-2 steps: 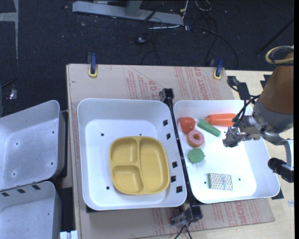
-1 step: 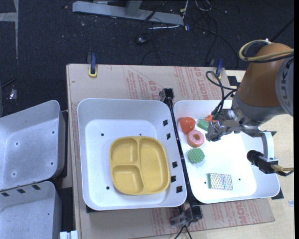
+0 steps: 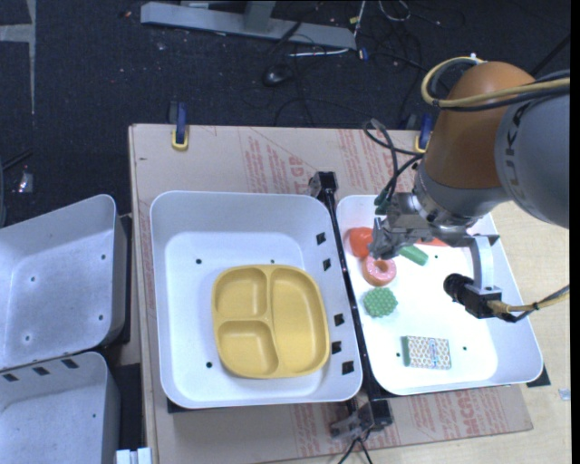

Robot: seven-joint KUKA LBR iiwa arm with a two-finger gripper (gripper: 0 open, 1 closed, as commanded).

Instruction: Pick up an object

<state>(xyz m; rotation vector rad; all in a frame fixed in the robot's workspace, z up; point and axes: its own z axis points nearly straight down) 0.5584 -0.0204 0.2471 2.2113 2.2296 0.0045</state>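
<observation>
The surface (image 3: 272,149) is seen as a pale board printed with faded red lettering, fixed at its far edge by 2 clamps, a blue and yellow one at the far left (image 3: 180,127) and another at the far right, partly hidden by the arm. Beyond it a dark speckled floor (image 3: 82,63) is seen, crossed by black cables (image 3: 299,50) and a grey metal bar (image 3: 245,23). 2 spare white trays (image 3: 54,272) lie off the surface to the left.

2 shallow white bins sit side by side on the surface. In the left bin (image 3: 172,217) a yellow plastic plate with 3 compartments (image 3: 270,319) is laid.

In the right bin (image 3: 517,353) several small things are scattered: an orange rounded piece (image 3: 361,241) at the far left, a pink and orange ring-shaped toy (image 3: 380,269) just near of it, a green bumpy ball (image 3: 381,302) nearer still, a green oblong block (image 3: 415,255) right of the ring, and a flat patterned blue-grey rectangle (image 3: 426,352) at the near side. A black cylindrical fitting (image 3: 467,294) with a cable is seen to the right.

The pincer (image 3: 388,243) is lowered over the far left part of the right bin, just above the ring. Whether it is spread or closed cannot be told, and nothing is seen gripped.
</observation>
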